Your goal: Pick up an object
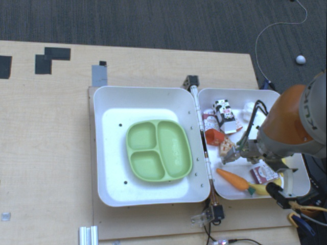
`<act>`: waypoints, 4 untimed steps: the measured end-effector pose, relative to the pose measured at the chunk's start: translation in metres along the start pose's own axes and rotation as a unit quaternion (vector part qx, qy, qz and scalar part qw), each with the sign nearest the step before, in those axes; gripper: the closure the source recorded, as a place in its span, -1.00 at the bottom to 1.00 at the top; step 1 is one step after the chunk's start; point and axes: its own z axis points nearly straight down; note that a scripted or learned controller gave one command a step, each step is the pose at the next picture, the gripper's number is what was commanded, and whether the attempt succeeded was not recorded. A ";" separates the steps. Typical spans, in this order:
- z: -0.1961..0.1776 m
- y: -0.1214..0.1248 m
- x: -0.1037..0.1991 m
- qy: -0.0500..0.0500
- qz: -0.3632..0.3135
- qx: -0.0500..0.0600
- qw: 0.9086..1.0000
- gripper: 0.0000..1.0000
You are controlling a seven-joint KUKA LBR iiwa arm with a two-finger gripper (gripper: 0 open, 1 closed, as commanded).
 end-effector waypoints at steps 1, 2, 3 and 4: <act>-0.010 0.002 0.001 0.000 -0.001 -0.002 1.000 1.00; -0.010 0.002 0.001 0.000 -0.001 -0.002 1.000 -1.00; 0.011 -0.009 0.017 -0.001 0.001 0.001 1.000 -1.00; -0.001 -0.006 0.018 -0.001 0.000 -0.002 1.000 1.00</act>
